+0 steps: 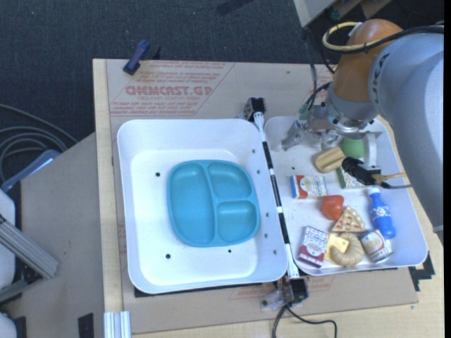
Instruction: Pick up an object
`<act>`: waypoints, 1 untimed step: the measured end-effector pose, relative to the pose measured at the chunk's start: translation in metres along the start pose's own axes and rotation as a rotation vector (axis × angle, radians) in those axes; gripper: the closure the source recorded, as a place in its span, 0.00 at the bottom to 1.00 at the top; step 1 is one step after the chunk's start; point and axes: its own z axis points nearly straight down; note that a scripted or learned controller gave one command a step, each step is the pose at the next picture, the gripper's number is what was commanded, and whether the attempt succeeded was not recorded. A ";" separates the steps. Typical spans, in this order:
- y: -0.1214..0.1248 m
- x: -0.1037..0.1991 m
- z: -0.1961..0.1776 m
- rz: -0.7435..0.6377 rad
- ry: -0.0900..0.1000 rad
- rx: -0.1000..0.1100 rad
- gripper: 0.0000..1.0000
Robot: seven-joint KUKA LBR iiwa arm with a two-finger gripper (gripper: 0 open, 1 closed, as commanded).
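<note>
1. Looking down on the bench: two white bins side by side. The left bin [134, 189] holds a blue divided tray [211, 203], lying flat near its middle; no small pickable items lie there.
2. All candidate objects sit in the right bin [416, 248], heaped toward its near half, presumably as stock for picking. Landmark: red tomato-like piece [332, 205].
   - small carton [309, 186]: just left of the tomato.
   - blue bottle [380, 213]: right of the tomato.
   - waffle wedge [347, 221]: just below the tomato, touching or nearly so.
   - tan bread roll [328, 160]: above the tomato, toward the far end.
3. Gripper [310, 134] hangs over the bin's far end, above and left of the roll, wrist pointed down.
4. Finger spread: cannot tell; hardware blurs together. Nothing visibly held.
</note>
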 end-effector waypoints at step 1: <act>0.001 0.000 -0.011 0.000 -0.001 -0.003 1.00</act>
